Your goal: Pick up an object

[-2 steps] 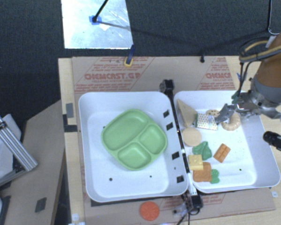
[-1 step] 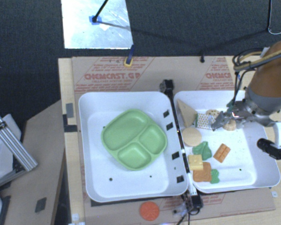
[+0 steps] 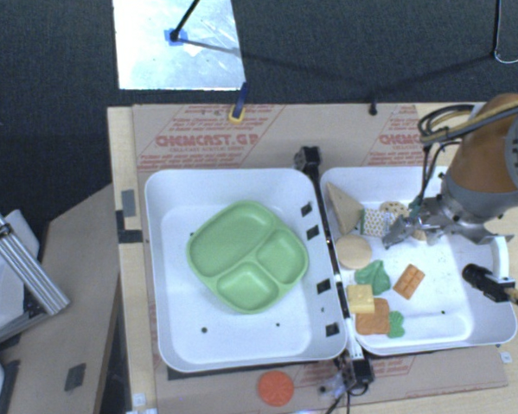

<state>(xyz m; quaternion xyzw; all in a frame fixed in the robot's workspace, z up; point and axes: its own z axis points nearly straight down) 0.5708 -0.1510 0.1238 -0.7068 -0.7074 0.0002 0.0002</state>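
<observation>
Objects for picking lie heaped in the right bin (image 3: 486, 324), and none has been lifted yet as far as the view shows. The landmark is the round tan disc (image 3: 356, 251) against that bin's left wall. Just above it leans a tan wedge (image 3: 346, 209); to its upper right sits a speckled white piece (image 3: 378, 221) with a small biscuit-like round (image 3: 392, 209) beside it. Below the disc come a green leafy piece (image 3: 374, 275), a yellow block (image 3: 361, 299), an orange slab (image 3: 373, 319) and a second green bit (image 3: 395, 324); an orange waffle-like piece (image 3: 408, 281) lies to the disc's lower right, apart from the heap.

The hand (image 3: 409, 227) hovers to the right of the disc, low over the bin near the speckled piece — whether it is spread or closed cannot be told from this slant, and nothing is visibly gripped. So the task looks barely begun: the descent, the grasp and the lift all seem left to do.

Left of the disc, across the divider, the left bin (image 3: 175, 336) carries a green sectioned plate (image 3: 247, 255). Both bins rest on a cardboard sheet (image 3: 203, 131) on the table — an orange disc (image 3: 275, 387) lies on its front edge. Dark carpet (image 3: 45, 92) surrounds the table, with a shiny square panel (image 3: 177, 40) behind it.
</observation>
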